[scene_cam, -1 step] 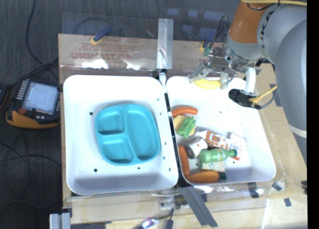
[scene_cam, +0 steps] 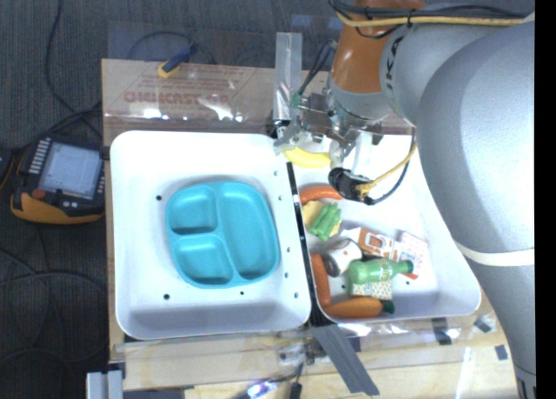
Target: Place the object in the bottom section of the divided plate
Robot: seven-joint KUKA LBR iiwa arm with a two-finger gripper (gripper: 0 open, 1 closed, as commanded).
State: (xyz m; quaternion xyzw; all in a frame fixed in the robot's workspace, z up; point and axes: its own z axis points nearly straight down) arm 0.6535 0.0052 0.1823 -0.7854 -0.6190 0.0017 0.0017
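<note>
Fingers [scene_cam: 306,138] sit just above the yellow banana [scene_cam: 308,158].

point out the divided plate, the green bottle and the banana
divided plate [scene_cam: 261,241]: camera view, floor of its large right section
green bottle [scene_cam: 375,271]: camera view, middle of its body
banana [scene_cam: 306,158]: camera view, yellow part showing below the wrist

light: bright, even, from overhead | glare: white bins [scene_cam: 130,241] nearly washed out; sheen on clear plastic sheet [scene_cam: 187,93] behind them | shadows: soft, faint, under the blue divided plate [scene_cam: 224,232] | focus: slightly soft overall; small labels illegible
</note>
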